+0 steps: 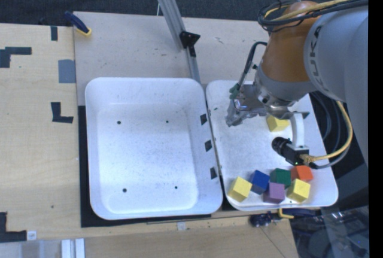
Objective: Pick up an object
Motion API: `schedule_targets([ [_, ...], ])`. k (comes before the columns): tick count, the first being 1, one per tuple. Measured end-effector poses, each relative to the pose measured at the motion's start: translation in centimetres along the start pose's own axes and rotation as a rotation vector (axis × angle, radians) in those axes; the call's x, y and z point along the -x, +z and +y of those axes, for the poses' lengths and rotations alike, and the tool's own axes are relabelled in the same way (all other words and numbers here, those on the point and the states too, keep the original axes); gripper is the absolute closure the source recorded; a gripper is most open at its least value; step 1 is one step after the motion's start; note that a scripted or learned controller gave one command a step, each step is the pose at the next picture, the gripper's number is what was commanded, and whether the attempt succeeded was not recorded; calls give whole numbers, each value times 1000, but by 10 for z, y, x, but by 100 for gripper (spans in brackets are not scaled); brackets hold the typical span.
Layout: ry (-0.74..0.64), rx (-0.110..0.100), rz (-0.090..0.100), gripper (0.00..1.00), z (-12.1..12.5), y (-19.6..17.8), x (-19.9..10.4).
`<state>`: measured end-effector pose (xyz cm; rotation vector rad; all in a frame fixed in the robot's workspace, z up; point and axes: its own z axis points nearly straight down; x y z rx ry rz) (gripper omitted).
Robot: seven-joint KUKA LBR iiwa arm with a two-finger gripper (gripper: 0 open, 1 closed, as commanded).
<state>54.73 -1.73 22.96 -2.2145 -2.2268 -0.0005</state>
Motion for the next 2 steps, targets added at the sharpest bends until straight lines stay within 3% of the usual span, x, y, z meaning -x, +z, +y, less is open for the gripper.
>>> schedule_targets([
  [1, 0, 0, 0, 100, 30, 3, -35],
  [2, -2, 1, 1, 100, 57, -4, -89],
])
